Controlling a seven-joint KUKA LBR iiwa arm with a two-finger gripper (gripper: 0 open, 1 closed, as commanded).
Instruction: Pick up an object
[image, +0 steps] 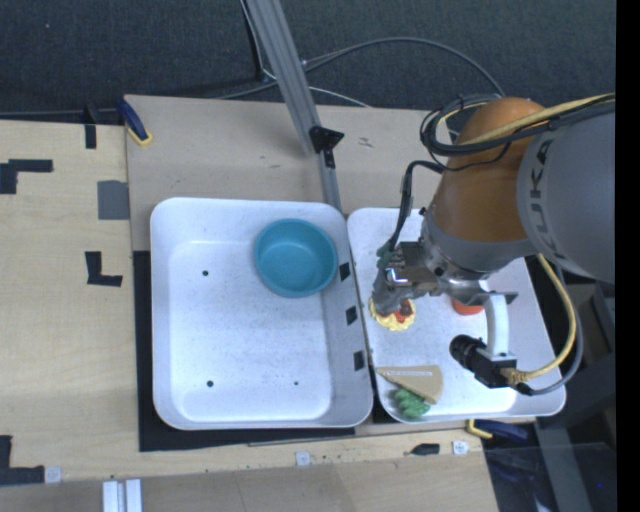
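Right of centre in the right bin (520, 400), a small yellow-and-red object (396, 318) sits directly under the gripper (391, 296), whose grip I cannot make out, while the left bin (200, 330) holds a blue bowl (294, 257).

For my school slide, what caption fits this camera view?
Robot gripper low over a yellow toy in the right bin; blue bowl left.

Desk (60, 300): pale wood with black tape marks, left of frame.
Metal pole (290, 85): slants down from the top centre.
Cables (400, 50): loop across the dark upper background.
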